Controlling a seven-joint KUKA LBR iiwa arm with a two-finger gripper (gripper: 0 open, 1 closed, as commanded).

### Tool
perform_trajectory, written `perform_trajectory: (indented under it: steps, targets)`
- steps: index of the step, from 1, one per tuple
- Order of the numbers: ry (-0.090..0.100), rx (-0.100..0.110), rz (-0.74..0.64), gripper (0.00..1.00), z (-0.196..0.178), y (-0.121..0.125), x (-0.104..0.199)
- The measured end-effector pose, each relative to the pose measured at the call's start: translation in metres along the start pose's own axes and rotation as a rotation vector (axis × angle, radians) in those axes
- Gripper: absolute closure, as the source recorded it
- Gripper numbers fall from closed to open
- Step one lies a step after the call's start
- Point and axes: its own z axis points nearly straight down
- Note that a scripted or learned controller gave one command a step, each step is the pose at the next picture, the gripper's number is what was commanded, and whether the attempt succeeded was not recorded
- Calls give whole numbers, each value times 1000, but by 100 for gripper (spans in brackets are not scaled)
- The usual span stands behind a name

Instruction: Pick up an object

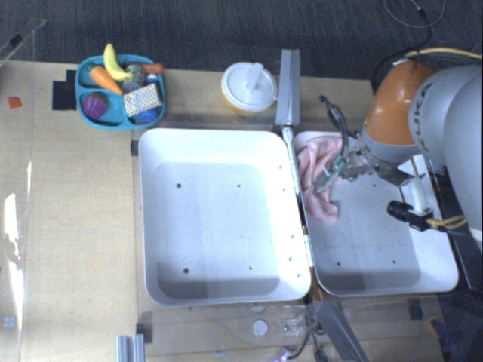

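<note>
A crumpled pink cloth (pixel 315 178) lies in the right bin (pixel 385 274), against its left wall near the far corner. My gripper (pixel 330 173) is low over the cloth's right side, its metal fingers pointing left into the folds. Pink fabric bunches around the fingertips, and the cloth still rests on the bin floor. The grey arm with its orange band reaches in from the right, above the bin's far right part.
The left bin (pixel 219 217) sits beside it, sharing a middle rim. Behind the bins stand a blue tray (pixel 121 93) of toy food and a white lidded cup (pixel 249 87). A grey metal post (pixel 287 89) rises at the bins' far junction.
</note>
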Motion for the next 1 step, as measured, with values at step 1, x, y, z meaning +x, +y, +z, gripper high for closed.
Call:
perform_trajectory:
  steps: [1]
  targets:
    - [5,14,15,0,1,40,-13]
